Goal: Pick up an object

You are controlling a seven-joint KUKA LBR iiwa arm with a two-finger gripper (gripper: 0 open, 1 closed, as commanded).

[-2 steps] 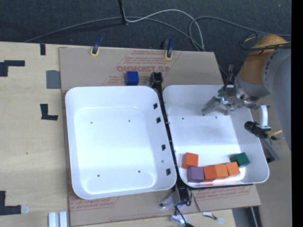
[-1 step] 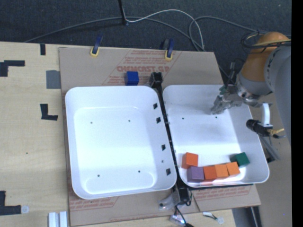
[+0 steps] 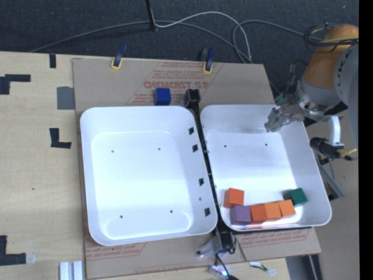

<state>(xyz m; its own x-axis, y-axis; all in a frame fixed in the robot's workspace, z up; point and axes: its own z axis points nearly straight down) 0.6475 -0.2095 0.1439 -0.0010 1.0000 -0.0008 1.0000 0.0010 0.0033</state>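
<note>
Five small blocks — three orange (image 3: 235, 197), one purple (image 3: 240, 214), one green (image 3: 296, 196) — cluster along the right bin's (image 3: 250, 156) near edge, well apart from the gripper (image 3: 276, 121) poised over the far rim, its grip unreadable.

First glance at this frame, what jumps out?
The cluster of coloured blocks in the near corner of the right bin: orange ones, a purple one and a green one, packed along the near wall. Next, the gripper hanging over that bin's far right corner, well away from the blocks. A lone blue block sits outside the bins, on the cardboard behind the left bin.
</note>
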